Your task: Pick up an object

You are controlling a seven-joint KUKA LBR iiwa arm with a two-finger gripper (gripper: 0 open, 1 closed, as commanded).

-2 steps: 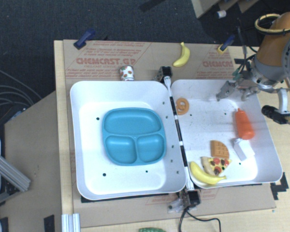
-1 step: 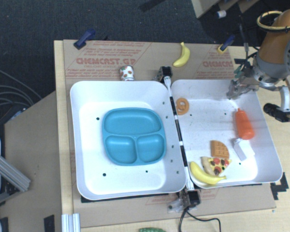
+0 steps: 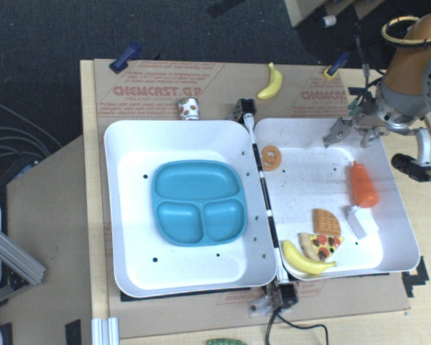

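My gripper hangs over the far right corner of the right bin, its two grey fingers spread open with nothing between them. An orange-red bottle-shaped object lies just in front of it on the bin floor. Further forward lie a small white block, a waffle, a pizza slice and a yellow banana. An orange ring rests against the bin's left wall.
The left bin holds a blue divided plate. Behind the bins on the cardboard lie a second banana and a small patterned can. Blue clips sit at the board's far edge.
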